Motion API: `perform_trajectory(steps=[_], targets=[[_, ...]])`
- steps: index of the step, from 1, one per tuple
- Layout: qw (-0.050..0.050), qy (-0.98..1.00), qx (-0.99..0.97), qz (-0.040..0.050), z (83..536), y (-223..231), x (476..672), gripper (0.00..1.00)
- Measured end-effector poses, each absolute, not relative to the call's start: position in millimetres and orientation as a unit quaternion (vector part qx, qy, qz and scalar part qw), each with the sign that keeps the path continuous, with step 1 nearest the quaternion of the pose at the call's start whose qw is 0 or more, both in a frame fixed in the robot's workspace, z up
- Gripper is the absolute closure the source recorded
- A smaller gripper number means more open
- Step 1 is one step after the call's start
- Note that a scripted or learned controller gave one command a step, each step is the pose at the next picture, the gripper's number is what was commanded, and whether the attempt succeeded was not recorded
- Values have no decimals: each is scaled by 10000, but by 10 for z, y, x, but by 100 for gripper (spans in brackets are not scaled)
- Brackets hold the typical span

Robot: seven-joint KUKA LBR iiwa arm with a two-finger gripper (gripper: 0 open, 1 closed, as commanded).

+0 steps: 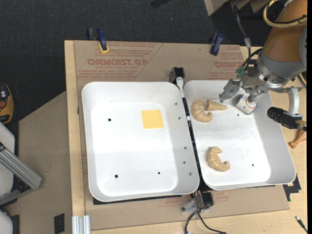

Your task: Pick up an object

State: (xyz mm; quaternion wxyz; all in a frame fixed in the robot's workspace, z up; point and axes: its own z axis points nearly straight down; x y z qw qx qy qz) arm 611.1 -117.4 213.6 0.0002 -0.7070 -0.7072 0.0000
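Gripper [237, 97] hangs over the back of the right shallow white bin [273, 145], fingers spread apart, nothing between them. We note a tan curled croissant-shaped piece [200, 112] just left of it with a cream cone-shaped piece [215, 106] touching it, a second tan croissant [218, 159] nearer the front, and a flat yellow square slice [152, 119] in the left white bin [97, 145].
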Motion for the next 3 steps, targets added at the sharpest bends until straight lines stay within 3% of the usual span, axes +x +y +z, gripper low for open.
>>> perform_trajectory(steps=[1, 2, 3], targets=[[42, -7073, -7069, 29, 780, -1238, 6399, 0], [9, -7088, -7054, 60, 856, -961, 6654, 0], [47, -7061, -7080, 60, 955, -968, 6638, 100]])
